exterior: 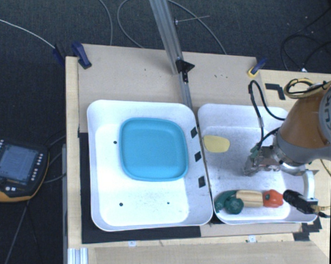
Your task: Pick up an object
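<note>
Arm reaching down into the right bin, tool low near the bin floor.

The tool sits over bare floor of the right bin; whether it is clenched or released cannot be told. A yellow piece lies left of it. Along the near wall lie a green toy, a wooden block and a red toy. A blue plate rests in the left bin. No writing is readable.
</note>
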Robot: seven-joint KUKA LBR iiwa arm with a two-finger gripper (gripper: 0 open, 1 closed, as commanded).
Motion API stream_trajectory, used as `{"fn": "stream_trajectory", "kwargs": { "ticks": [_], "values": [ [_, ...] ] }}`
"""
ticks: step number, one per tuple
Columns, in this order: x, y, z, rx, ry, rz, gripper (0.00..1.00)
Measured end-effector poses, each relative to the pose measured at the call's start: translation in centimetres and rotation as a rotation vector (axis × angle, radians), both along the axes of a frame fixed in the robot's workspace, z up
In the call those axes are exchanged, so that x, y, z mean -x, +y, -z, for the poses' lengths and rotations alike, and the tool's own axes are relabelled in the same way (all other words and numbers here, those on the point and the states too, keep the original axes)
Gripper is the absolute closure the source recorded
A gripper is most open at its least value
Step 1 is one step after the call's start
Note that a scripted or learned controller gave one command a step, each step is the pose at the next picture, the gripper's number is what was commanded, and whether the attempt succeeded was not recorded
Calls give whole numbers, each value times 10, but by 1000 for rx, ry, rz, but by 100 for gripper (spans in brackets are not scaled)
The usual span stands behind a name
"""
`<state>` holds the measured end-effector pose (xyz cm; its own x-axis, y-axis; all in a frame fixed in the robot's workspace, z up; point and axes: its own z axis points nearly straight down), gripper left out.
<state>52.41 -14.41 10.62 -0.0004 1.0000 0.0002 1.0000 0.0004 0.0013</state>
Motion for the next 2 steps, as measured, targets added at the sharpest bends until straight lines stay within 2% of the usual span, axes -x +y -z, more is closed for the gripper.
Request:
{"fn": "stream_trajectory", "kwargs": {
  "ticks": [1,2],
  "values": [
    [-4,-10,-52,1,-3,1,100],
    [5,-12,-104,1,-4,0,100]
  ]
}}
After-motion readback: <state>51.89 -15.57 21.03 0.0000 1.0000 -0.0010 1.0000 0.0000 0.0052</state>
